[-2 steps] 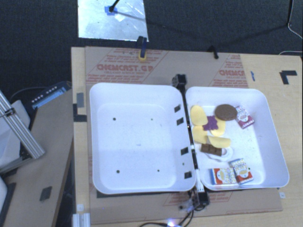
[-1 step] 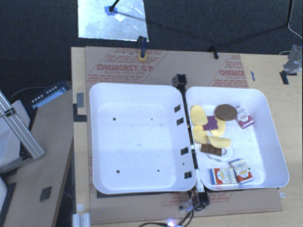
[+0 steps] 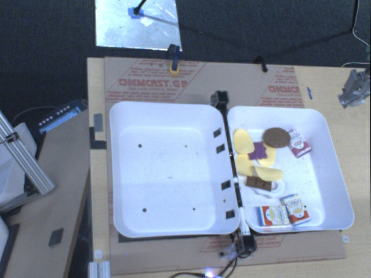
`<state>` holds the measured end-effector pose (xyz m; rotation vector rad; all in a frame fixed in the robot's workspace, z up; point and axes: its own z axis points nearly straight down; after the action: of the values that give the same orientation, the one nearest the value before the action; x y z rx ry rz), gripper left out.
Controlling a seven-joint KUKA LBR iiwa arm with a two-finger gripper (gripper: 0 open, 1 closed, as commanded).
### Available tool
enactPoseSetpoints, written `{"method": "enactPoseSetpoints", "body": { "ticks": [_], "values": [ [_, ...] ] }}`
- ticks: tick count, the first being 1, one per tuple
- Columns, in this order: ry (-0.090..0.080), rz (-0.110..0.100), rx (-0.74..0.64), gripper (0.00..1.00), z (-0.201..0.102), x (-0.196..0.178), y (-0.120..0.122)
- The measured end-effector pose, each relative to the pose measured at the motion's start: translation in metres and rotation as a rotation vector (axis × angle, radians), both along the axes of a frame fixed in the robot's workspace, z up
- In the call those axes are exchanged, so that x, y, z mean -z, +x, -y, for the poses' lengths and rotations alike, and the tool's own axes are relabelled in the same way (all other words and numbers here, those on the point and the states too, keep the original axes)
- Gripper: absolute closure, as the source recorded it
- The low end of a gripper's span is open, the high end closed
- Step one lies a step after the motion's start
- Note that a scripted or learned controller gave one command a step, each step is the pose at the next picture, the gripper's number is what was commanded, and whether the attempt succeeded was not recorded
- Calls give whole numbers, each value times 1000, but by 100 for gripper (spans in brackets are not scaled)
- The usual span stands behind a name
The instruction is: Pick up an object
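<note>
The right bin (image 3: 330,172) holds several small items. A round brown cookie (image 3: 276,136) lies at the back beside a red-and-white carton (image 3: 299,143). Yellow pieces (image 3: 242,141) and a purple piece (image 3: 258,151) cluster near the bin's left wall, with a dark chocolate bar (image 3: 258,183) just in front of them. Two small cartons (image 3: 284,212) lie at the front. My gripper (image 3: 355,89) is a grey shape at the far right edge, behind and to the right of the right bin, well apart from all the items.
The left bin (image 3: 168,169) sits beside the right one, joined by a dark divider with clips (image 3: 226,155). Both rest on a cardboard sheet (image 3: 156,80). A yellow clamp (image 3: 174,67) stands at the back, and an aluminium rail (image 3: 23,161) at the left.
</note>
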<state>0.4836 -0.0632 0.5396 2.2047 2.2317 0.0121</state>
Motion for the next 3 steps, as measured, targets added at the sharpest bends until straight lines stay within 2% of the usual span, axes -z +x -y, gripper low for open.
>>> {"method": "enactPoseSetpoints", "body": {
  "ticks": [1, 2, 3],
  "values": [
    [-6, -5, 17, 100, 92, 5, 59],
    [-6, -5, 17, 100, 147, 4, 34],
    [1, -14, 0, 100, 53, 82, 12]
  ]
}}
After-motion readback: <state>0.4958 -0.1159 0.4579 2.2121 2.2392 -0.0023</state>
